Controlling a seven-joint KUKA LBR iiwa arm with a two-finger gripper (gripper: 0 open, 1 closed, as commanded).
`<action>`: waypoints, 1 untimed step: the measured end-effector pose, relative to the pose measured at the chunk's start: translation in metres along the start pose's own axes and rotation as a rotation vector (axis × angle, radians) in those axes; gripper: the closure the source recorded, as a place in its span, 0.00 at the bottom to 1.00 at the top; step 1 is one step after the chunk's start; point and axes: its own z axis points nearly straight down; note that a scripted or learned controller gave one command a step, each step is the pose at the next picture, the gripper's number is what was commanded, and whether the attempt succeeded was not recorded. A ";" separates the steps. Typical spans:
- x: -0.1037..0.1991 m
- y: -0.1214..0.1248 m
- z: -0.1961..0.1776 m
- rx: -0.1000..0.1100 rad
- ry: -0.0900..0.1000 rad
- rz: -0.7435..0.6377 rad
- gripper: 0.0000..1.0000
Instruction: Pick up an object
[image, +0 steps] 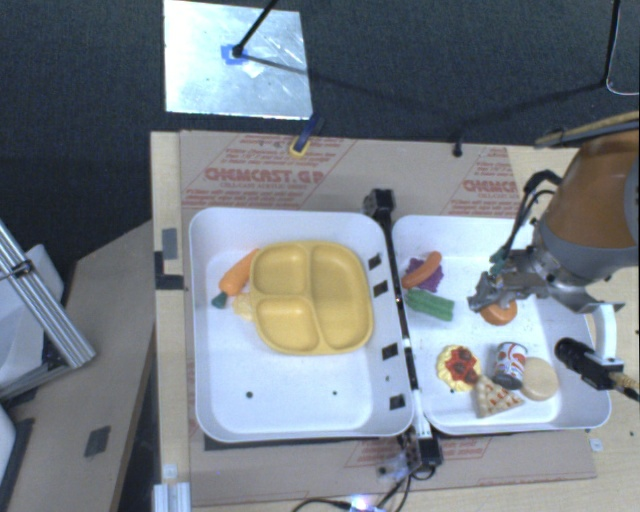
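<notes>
In the left bin (215, 400) I see a yellow divided plate (305, 297) with a toy carrot (236, 273) at its left edge; in the right bin (580, 405), a toy hot dog (422, 270) lies above a green piece (430, 304); my end effector (497, 291) sits directly over an orange round object (499, 313), touching or nearly so; I cannot tell its state; a toy pizza (459, 366) and can (510, 362) lie below.

A yellow tray (305, 298) is sitting in the white left bin (215, 400), an orange carrot (238, 271) with a green tip beside it. The white right bin (455, 225) is showing a green piece (429, 304), an orange disc (498, 313), a red-and-white can (510, 361), a tan round (541, 379) and a red-and-yellow pizza (459, 366). The arm's band (598, 188) is glowing orange.
</notes>
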 end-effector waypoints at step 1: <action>0.050 0.017 -0.003 -0.001 0.000 -0.001 1.00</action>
